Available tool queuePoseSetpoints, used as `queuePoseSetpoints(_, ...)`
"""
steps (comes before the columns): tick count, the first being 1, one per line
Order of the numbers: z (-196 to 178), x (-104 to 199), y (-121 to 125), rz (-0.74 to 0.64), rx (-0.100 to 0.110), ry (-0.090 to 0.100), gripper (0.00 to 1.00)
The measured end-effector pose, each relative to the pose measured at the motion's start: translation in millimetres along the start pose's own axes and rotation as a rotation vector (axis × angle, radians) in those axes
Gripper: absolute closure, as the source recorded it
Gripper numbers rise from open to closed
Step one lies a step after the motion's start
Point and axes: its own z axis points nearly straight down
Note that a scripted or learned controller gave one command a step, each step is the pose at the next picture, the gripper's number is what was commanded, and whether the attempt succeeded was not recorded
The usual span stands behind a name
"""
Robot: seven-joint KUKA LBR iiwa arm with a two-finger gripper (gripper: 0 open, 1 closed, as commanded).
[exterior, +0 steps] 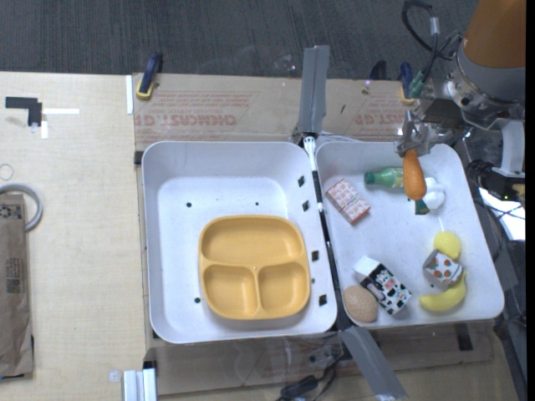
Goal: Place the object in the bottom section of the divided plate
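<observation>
Progress looks early: the divided plate (252, 267) lies bare in the left bin (167, 215), all three sections unfilled, so the placing itself is not yet done. Nearest in the right bin (468, 182) sit a tan bun-like piece (361, 304), a black-and-white carton (383, 286), a banana (444, 297), a small patterned cube (442, 267) and a lemon (447, 244). Farther back lie a pink wafer block (347, 200) and a green bottle (384, 177). Beyond them the claw (411, 146) hangs over that bin's far side with a carrot (414, 176) dangling upright from its tips, seemingly pinched by the top end. By my judgement the pick is made; carrying it across to the plate's bottom section remains.
</observation>
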Motion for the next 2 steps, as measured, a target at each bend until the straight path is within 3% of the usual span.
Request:
queuePoseSetpoints(1,32,59,-50,-0.259,0.002,0.0,1.0)
queuePoseSetpoints(2,126,146,-50,-0.565,0.001,0.001,1.0)
